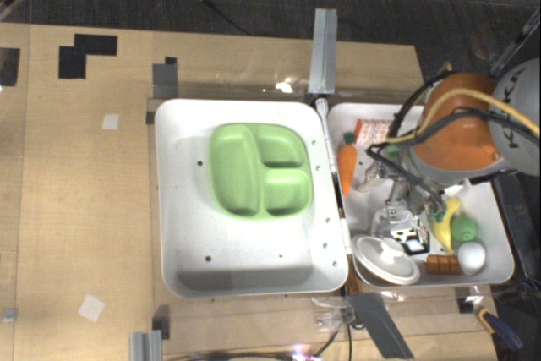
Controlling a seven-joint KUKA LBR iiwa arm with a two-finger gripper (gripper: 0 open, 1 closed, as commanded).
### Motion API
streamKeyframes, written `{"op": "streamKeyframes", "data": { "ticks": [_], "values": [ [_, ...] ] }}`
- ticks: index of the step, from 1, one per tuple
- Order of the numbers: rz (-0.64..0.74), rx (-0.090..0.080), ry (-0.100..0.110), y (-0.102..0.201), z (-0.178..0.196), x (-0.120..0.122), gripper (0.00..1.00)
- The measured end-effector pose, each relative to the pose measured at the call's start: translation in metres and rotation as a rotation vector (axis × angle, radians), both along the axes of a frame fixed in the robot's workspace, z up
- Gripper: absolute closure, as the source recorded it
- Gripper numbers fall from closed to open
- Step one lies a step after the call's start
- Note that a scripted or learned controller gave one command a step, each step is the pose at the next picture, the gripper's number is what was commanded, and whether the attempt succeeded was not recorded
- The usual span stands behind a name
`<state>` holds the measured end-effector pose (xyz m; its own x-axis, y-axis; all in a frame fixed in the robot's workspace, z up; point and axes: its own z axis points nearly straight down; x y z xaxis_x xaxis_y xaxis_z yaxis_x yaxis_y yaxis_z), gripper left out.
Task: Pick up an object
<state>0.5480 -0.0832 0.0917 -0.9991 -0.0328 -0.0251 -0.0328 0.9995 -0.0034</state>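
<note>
While the arm (461,131) hangs low over the right bin (505,266) at the lower right of the frame, the step in hand looks like the descent toward a pick, with nothing lifted yet. The tool (404,220) sits among the clutter near the middle of that bin, but cables and wrist parts crowd it, and I cannot tell whether it is released or clenched, nor whether anything is caught in it.

Candidates for picking all lie in the right bin. A carrot (347,167) rests along its left wall, with a small red-and-white packet (372,131) just above it toward the upper edge. A round bowl (385,259) lies at the lower left corner of the bin, just below the tool. To the tool's right are a banana (443,220), a green ball (463,228), a white ball (471,256) and a brown block (442,265), packed close together.

The next move probably calls for a straight drop onto one item, then a clean vertical lift.

Open room is scarce here: the things touch or nearly touch, and the bowl and carrot hug the wall shared with the left bin (182,266). That bin, mid-frame, carries a green divided tray (258,169) with bare white floor around it. The wooden worktop (76,207) at the left is open.
</note>
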Motion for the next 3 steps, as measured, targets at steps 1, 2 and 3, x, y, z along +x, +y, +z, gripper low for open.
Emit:
{"op": "streamKeyframes", "data": {
  "ticks": [1,2,3],
  "values": [
    [-0.172,0.002,-0.034,-0.026,0.005,-0.033,0.0],
    [-0.215,0.006,0.003,-0.037,0.0,-0.007,0.0],
    [-0.211,0.002,-0.003,-0.073,0.001,-0.053,0.0]
  ]
}}
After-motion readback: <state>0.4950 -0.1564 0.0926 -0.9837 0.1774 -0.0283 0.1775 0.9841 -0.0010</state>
